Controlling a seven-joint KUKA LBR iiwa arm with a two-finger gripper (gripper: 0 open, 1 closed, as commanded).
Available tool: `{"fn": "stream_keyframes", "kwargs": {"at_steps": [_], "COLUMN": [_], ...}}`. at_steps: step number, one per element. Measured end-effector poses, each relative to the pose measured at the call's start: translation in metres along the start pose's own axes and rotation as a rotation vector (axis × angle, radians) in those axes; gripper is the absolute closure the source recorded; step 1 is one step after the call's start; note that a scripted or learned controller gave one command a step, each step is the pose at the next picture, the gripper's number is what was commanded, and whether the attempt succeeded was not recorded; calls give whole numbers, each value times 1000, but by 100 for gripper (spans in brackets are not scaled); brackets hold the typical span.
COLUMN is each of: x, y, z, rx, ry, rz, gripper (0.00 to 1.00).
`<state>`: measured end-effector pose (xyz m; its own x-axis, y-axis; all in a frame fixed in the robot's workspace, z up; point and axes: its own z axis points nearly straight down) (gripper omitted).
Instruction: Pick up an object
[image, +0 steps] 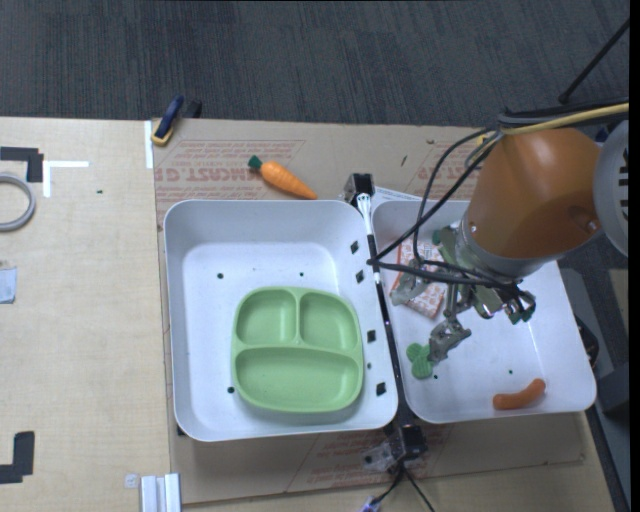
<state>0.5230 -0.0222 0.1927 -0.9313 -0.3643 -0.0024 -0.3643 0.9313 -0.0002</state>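
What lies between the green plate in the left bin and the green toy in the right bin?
In the camera view, the two bins' adjoining walls separate the green plate from the green toy. The remaining stretch is bare white bin floor.

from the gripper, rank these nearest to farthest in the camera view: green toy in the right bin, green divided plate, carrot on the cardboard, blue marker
From the gripper:
1. green toy, right bin, just below-left of it.
2. green divided plate, left bin.
3. carrot, on cardboard above the left bin.
4. blue marker, far upper left.

Bright, even overhead light; soft shadows.
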Motion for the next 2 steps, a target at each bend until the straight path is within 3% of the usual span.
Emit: {"fn": "stream_keyframes", "kwargs": {"at_steps": [2], "x": [0], "y": [0], "z": [0], "rx": [0], "ry": [0], "rz": [-1], "gripper": [0]}}
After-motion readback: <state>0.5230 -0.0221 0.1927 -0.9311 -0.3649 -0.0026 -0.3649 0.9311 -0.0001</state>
